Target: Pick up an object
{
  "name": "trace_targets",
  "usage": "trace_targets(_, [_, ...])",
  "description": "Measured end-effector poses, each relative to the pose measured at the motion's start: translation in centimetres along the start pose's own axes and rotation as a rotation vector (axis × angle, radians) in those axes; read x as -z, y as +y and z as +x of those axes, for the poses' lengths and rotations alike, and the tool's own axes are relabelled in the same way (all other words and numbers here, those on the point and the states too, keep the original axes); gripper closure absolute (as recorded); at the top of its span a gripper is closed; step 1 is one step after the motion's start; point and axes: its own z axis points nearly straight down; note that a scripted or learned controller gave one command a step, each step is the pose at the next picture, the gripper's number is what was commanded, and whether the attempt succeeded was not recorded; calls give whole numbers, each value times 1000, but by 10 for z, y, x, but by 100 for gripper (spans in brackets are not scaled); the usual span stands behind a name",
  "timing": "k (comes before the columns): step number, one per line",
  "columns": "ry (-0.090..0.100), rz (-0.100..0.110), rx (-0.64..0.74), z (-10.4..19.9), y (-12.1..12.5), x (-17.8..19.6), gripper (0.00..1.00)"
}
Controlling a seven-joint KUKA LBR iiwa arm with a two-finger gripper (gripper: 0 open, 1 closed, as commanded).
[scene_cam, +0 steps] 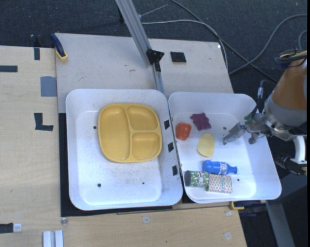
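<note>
Overhead view of 2 white bins on a bench. The left bin (83, 189) holds 1 yellow tray (130, 132) with 3 compartments, lying flat toward its far side. The right bin (265, 181) holds 5 objects: 1 orange-red rounded item (183, 131) at the left wall; 1 purple clustered item (200, 120) just right of it, slightly farther; 1 pale yellow oval item (206, 145) near the centre; 1 blue bottle (219, 167) lying on its side, nearer; and 1 flat packet (208, 181) with a green and patterned wrapper, nearest, just beside the bottle. Printing on the packet and bottle is too small to read. The gripper (232, 136) sits right of the oval item, above the right bin's floor; its 2 fingers appear slightly parted, with nothing between them.
</note>
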Motion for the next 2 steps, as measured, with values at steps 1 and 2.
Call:
trace_targets(1, [-1, -2, 0, -2, 1, -44, 0])
trace_targets(2, [-3, -8, 0, -2, 2, -64, 0])
